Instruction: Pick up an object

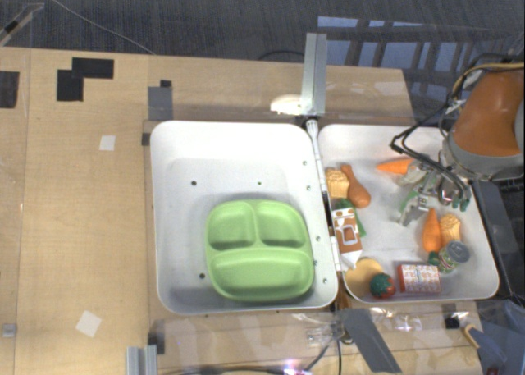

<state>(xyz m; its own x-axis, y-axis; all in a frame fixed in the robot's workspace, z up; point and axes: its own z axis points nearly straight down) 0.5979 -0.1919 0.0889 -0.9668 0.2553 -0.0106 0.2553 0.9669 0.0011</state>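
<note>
On the wooden desk (74, 226) two shallow white bins sit side by side; the left bin (176, 201) holds a green divided plate (259, 249) lying flat toward its near half, with three compartments facing up; just right of the seam between the bins, inside the right bin (484, 283), a small brown-and-white carton (347, 229) lies along the left wall, with a toy drumstick (356, 188) above it and a pale bread-like piece (335, 180) touching the drumstick's left side; near the front wall lie a yellowish rounded piece (367, 269) and a green and red ball-like toy (381, 285) just beside it, then a flat red-and-white packet (419, 277); toward the back an orange carrot-like toy (394, 166) lies apart from the others; the pincer (418, 205) hangs low over the middle of the right bin, its fingers spread and nothing between them; just right of it an upright orange carrot (431, 233) touches a tan waffle-like piece (449, 226), with a small jar (453, 254) beneath them; the grey arm with its orange band (490, 119) enters from the right.
</note>
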